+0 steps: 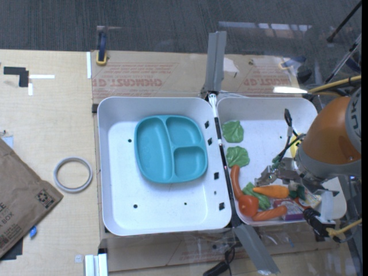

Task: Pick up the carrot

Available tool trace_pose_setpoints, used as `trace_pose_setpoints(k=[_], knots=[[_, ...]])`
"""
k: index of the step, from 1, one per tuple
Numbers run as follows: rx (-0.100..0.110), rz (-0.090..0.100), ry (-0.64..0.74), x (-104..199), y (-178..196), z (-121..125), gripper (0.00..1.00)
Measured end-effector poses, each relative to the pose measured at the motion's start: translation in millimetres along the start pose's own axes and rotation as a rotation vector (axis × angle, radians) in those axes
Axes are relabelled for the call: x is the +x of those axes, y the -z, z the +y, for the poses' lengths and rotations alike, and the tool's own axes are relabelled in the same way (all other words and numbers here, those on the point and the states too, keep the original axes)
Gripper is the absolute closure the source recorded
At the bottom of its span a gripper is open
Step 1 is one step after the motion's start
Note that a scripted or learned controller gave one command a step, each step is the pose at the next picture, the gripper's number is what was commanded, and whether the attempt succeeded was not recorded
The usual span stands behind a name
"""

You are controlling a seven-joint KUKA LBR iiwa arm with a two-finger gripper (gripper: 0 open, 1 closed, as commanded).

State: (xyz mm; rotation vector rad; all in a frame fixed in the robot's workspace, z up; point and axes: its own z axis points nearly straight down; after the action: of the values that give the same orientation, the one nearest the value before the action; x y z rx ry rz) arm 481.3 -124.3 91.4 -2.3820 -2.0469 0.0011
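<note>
Over the right bin (261, 111), the hand (269, 179) reaches down beside the carrot (275, 192); its grip I cannot tell.

Teal divided plate (171, 149) centre frame in left white bin (115, 211). Tape ring (73, 173) on desk (46, 119), left. Cardboard box (20, 194) lower left.

This is looking like a robot lab. Two white bins (109, 171) are sitting on a wooden counter (40, 114) (with cardboard (149, 73) under them), a tape roll (73, 173) is lying nearby, and cables (345, 22) are hanging.
</note>
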Motion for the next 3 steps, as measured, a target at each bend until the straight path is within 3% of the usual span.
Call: trace_pose_setpoints(k=[1, 2, 3], knots=[[0.001, 0.0, -0.004, -0.3, 8.3, 0.3, 1.0], [0.001, 0.0, -0.003, -0.1, 8.4, 0.3, 0.0], [0.001, 0.0, 0.183, -9.8, -0.1, -2.6, 0.0]])
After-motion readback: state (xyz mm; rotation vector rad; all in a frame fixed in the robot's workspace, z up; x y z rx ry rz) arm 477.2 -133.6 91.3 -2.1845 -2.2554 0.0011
